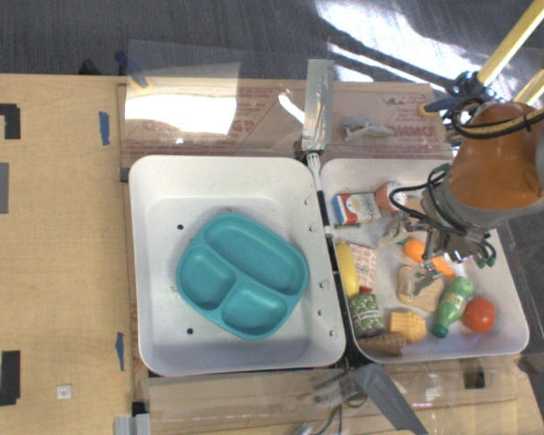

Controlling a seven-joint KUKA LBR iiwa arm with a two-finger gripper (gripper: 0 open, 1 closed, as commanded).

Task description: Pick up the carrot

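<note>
Finding the carrot in the right bin, toward the middle of it, showing as an orange piece partly covered by dark wrist hardware. Lying just above a tan bread-like piece and up-left of a green bottle, with a red tomato beyond that toward the bin's near right corner. Sitting well apart from the yellow banana-like toy and the small carton along the bin's left side.

Reading the step as the closing-in on the grasp: hanging the gripper directly over the carrot, low in the bin, with orange showing on either side of the dark tip. Appearing to straddle or overlap the carrot rather than standing beside it, though not being able to tell touching from hovering at this slant. Not being able to tell how far the gripper is open, nor whether anything is held; too dark and too small there.

Judging the next move as needing a firm close across the carrot's narrow width and then a straight lift, keeping clear of the bread piece and bottle crowding in just below. Risking a nudge or a double catch, given neighbours that near.

Leaving aside the left bin, bearing only a teal divided plate.
</note>
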